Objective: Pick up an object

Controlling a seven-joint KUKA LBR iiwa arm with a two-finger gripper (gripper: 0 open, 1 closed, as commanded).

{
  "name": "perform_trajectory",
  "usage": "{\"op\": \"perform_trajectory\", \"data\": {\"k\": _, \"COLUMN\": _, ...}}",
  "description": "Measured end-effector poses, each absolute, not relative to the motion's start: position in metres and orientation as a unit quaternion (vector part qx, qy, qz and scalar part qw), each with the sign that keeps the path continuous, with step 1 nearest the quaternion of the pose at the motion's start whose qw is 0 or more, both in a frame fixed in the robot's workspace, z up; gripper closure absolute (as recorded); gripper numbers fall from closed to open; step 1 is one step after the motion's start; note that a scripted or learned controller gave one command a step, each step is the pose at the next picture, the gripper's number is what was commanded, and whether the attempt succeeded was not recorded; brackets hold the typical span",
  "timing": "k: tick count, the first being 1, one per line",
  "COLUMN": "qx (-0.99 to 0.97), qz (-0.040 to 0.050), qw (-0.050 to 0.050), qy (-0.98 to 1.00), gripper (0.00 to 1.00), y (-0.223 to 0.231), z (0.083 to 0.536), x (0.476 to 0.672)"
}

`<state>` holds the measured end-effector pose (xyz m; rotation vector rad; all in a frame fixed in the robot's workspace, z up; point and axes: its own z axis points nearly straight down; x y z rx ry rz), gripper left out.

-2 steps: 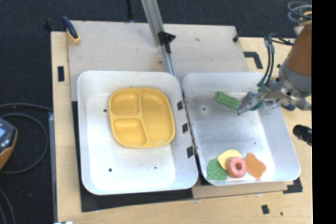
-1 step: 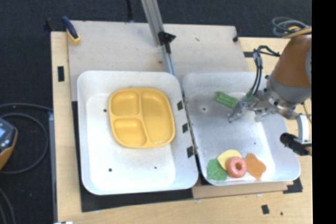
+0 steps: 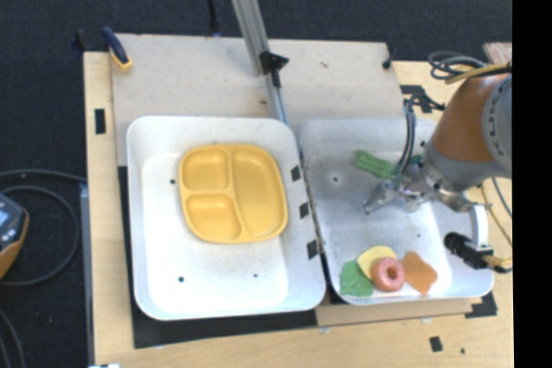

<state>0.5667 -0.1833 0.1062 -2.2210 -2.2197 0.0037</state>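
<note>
A yellow plastic plate with three compartments [image 3: 233, 192] lies in the left shallow white bin [image 3: 155, 271]. In the right shallow white bin [image 3: 345, 151], the metal gripper [image 3: 385, 196] hangs low near the middle, just beside a green oblong object [image 3: 373, 163]; whether it is spread or pinching anything, I cannot tell. A pink ring [image 3: 389, 274], a yellow disc [image 3: 373, 258], a green piece [image 3: 354, 280] and an orange piece [image 3: 420, 272] cluster at the near edge.

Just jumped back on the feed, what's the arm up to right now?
The arm has reached into the right bin, with its pincer low over the bin floor beside a green object. Whether it has hold of anything is hard to tell. A pink ring, an orange piece, a yellow piece and a green piece sit clustered at the bin's near edge. The left bin holds a yellow divided plate.
</note>
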Motion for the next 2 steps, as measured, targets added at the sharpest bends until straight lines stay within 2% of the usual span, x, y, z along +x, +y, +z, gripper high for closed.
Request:
{"op": "perform_trajectory", "data": {"k": 1, "qx": -0.708, "qz": -0.0009, "qw": -0.003, "qy": -0.706, "gripper": 1.0, "y": -0.185, "z": 0.121, "x": 0.569}}
{"op": "perform_trajectory", "data": {"k": 2, "qx": -0.708, "qz": -0.0011, "qw": -0.003, "qy": -0.706, "gripper": 1.0, "y": -0.192, "z": 0.177, "x": 0.561}}
